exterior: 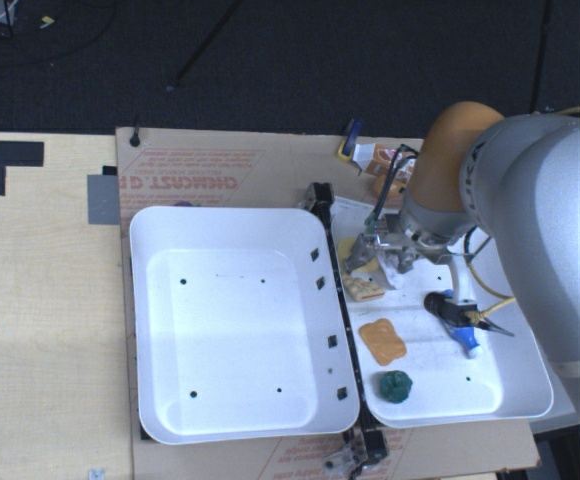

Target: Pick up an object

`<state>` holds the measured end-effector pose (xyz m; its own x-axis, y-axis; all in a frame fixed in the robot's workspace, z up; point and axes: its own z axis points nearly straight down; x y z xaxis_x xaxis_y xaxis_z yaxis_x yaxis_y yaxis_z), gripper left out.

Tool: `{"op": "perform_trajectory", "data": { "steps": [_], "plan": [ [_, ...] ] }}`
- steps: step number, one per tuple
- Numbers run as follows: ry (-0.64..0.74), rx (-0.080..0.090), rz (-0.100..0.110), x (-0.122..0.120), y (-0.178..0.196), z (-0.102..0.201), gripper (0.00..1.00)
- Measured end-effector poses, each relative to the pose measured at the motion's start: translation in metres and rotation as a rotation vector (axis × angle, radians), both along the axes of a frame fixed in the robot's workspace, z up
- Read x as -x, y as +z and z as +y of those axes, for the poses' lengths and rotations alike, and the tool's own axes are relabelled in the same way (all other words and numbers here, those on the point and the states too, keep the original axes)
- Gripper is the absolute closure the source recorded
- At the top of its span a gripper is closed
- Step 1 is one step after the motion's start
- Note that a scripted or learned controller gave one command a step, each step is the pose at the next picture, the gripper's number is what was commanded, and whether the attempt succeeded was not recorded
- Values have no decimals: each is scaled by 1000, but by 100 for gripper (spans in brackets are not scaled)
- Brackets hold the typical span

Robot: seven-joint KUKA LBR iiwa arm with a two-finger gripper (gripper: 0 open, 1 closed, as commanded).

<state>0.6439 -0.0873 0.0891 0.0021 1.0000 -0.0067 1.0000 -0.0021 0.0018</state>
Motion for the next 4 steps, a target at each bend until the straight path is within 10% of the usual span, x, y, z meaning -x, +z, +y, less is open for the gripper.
{"op": "perform_trajectory", "data": {
  "steps": [2,3,4],
  "plan": [
    [-3,2,0,36,0,0,0],
    [-3,-7,8,88,-2,-57,0],
    [6,-7,-2,11,-1,-24,0]
  ]
}}
